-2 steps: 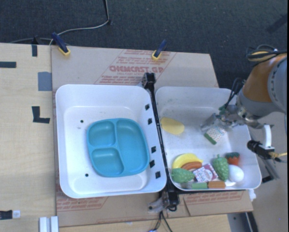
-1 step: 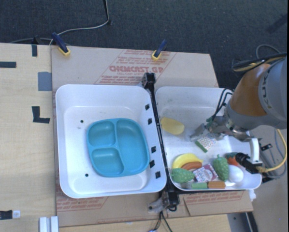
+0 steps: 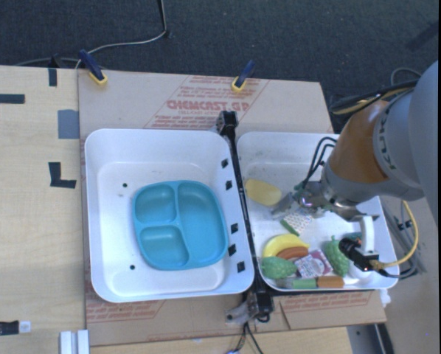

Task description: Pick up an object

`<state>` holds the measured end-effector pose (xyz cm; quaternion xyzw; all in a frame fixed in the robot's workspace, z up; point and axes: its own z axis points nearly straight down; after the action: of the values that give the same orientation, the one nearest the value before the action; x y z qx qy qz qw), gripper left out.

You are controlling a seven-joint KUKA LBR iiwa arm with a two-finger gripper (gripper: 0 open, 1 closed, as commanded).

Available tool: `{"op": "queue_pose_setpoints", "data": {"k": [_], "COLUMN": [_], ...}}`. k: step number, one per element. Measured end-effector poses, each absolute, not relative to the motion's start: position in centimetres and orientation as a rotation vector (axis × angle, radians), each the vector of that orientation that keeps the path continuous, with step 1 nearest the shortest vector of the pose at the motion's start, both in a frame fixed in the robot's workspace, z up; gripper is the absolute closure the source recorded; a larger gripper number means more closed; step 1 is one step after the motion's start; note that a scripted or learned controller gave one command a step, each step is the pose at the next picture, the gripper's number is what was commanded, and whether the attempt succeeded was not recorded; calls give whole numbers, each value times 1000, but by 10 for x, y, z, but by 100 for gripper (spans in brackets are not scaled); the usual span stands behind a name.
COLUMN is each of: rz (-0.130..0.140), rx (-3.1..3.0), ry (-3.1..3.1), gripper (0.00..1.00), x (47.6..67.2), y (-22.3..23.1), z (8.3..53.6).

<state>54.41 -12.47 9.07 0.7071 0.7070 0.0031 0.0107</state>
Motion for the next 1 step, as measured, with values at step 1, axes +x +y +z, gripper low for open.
{"op": "queue_pose_setpoints", "data": {"k": [1], "rz": [17], "rx": [2210], "ry": [2210], "gripper": [100], "x": [546], "y": [-122], "z": [102]}}
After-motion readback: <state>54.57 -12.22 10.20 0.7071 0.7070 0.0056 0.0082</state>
